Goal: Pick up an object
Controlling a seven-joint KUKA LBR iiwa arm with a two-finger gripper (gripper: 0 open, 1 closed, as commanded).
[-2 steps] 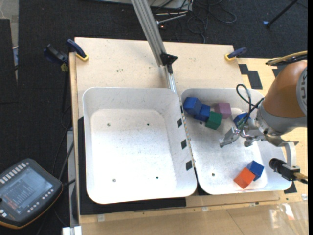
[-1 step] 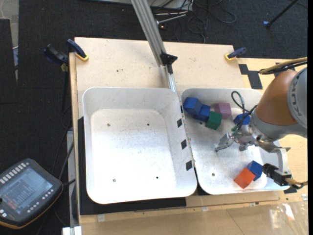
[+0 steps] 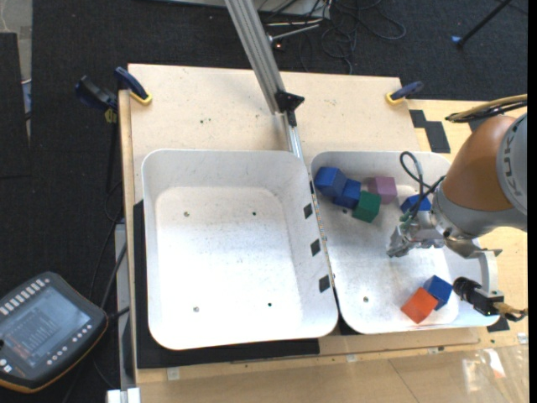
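The tool (image 3: pixel 401 246) hovers in the right bin (image 3: pixel 369 319); whether clenched, I cannot tell. At its five o'clock, the orange block (image 3: pixel 419 306) looks light, rigid; grip opposite flat faces.

Two white bins (image 3: pixel 168 175) sit side by side on the surface (image 3: pixel 218 107). Blocks number six in view: three blue (image 3: pixel 327 179), one green (image 3: pixel 367 207), one purple (image 3: pixel 383 186) and one orange (image 3: pixel 419 306). Two of the blue blocks lie by the green one; the third (image 3: pixel 437 290) touches the orange. Three clamps (image 3: pixel 130 85) grip the surface's far edge. One arm (image 3: pixel 478 175) reaches in.
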